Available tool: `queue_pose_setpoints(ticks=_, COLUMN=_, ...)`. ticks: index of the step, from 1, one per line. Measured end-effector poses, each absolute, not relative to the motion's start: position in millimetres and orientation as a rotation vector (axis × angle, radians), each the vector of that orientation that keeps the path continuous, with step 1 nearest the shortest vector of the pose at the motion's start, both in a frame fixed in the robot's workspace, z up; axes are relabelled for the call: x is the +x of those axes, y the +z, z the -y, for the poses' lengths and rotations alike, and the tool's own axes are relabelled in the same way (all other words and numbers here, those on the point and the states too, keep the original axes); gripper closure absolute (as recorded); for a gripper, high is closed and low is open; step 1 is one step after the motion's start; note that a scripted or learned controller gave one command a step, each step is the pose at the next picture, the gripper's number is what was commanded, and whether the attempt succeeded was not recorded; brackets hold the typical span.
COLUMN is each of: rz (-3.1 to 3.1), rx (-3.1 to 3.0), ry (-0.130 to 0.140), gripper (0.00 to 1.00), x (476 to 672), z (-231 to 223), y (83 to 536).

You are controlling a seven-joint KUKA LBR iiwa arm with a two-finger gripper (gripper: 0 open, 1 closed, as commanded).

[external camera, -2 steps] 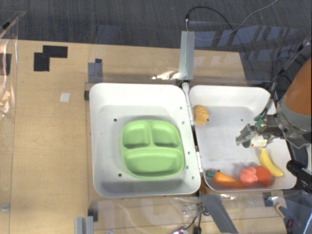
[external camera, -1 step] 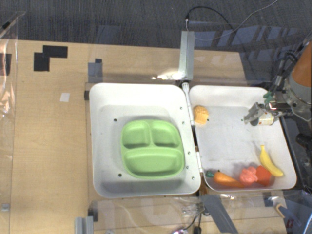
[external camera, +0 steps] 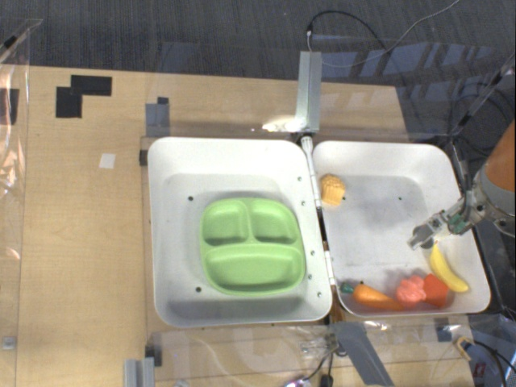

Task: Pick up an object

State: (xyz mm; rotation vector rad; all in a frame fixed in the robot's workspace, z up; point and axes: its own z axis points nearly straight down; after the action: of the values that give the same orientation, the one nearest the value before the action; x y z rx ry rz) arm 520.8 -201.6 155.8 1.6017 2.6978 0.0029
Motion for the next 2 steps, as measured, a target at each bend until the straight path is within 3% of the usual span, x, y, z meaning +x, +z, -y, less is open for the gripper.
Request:
queue_pose_setpoints(ticks=1, rz=-2.353, rx=2.064, ry=0.010, gripper=0.00, x=567.5, z=205.3, y=89.5)
queue_pose_setpoints(ticks=2, rz=-2.384, rx=2.037, ry=0.006, gripper=0.00, x=568.8, z=192.0, y=122.7)
